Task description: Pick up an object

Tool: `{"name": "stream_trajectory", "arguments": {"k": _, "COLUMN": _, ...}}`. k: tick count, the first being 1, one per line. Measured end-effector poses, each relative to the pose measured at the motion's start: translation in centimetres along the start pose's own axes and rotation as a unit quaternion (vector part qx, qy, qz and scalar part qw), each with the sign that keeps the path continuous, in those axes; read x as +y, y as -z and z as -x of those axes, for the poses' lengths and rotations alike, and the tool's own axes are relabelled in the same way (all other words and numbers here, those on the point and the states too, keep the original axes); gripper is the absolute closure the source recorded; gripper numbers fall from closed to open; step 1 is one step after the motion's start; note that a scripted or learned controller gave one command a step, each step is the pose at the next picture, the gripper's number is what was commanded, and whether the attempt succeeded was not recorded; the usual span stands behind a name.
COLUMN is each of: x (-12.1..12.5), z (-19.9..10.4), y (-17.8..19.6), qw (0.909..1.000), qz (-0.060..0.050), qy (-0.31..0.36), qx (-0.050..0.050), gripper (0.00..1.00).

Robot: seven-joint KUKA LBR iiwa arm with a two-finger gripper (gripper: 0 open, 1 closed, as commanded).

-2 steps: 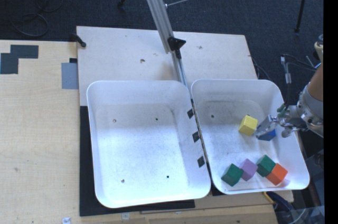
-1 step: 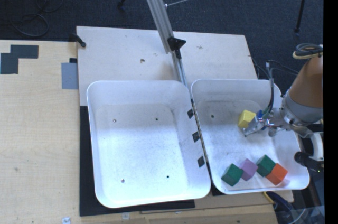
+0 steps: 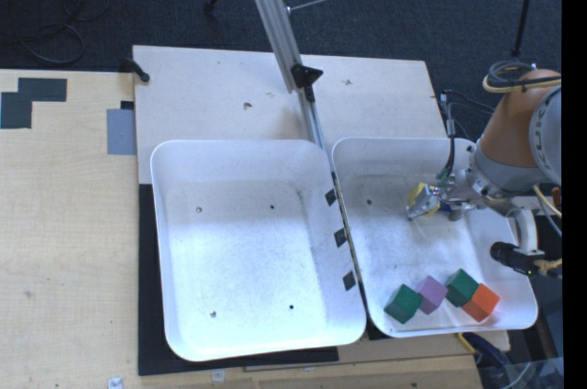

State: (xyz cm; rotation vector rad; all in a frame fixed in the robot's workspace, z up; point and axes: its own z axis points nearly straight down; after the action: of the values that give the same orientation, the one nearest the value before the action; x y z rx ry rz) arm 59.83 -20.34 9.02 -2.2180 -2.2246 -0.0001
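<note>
My gripper (image 3: 424, 205) hangs low over the middle of the right bin (image 3: 376, 162), reaching in from the right. A small yellow piece shows at its fingers, too small to make out. Near that bin's front edge lie several blocks in a row: a dark green one (image 3: 402, 303), a purple one (image 3: 431, 294), a second green one (image 3: 461, 286) and an orange one (image 3: 481, 302). The blocks sit well in front of the gripper, apart from it.
The left bin (image 3: 183, 167) stands beside the right one, split from it by a divider with black clips (image 3: 340, 237). A slanted aluminium bar (image 3: 275, 20) rises behind the bins. Cables hang by the arm (image 3: 514, 130) at the right.
</note>
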Motion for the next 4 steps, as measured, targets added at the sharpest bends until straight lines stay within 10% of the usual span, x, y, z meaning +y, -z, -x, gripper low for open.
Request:
{"name": "stream_trajectory", "arguments": {"k": 1, "x": 2.4, "z": 0.5, "y": 0.0, "qw": 1.0000, "qz": -0.001, "qy": 0.001, "qx": 0.000, "gripper": 0.00}}
{"name": "stream_trajectory", "arguments": {"k": 2, "x": 6.0, "z": -1.4, "y": 0.0, "qw": 0.9995, "qz": -0.032, "qy": -0.004, "qx": 0.005, "gripper": 0.00}}
{"name": "stream_trajectory", "arguments": {"k": 3, "x": 4.4, "z": -1.1, "y": -0.1, "qw": 1.0000, "qz": -0.004, "qy": -0.002, "qx": 0.001, "gripper": 0.00}}
{"name": "stream_trajectory", "arguments": {"k": 4, "x": 6.0, "z": -1.7, "y": -0.2, "qw": 0.9996, "qz": -0.028, "qy": -0.007, "qx": 0.002, "gripper": 0.00}}
